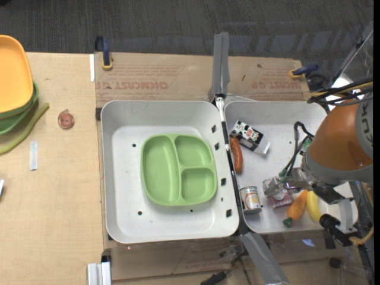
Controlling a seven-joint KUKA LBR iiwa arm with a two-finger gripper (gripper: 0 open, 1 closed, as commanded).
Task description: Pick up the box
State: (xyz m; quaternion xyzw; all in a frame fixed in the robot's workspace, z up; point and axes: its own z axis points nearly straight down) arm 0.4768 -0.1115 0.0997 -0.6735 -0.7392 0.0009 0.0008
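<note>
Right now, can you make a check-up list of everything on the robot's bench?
Surface: two shallow white bins, left bin and right bin, on a brown cardboard sheet.
Job's things: small black-and-white box, lying at the back of the right bin, apart from the gripper.
Clutter: green divided plastic tray in the left bin; in the right bin a red sausage, small tin can, orange toy carrot and yellow banana.
Grippers: two-finger gripper low over the right bin's front, near the can; grip unclear.
Cables: black cable by the wrist.
Surroundings: yellow and green dishes stacked far left.
</note>
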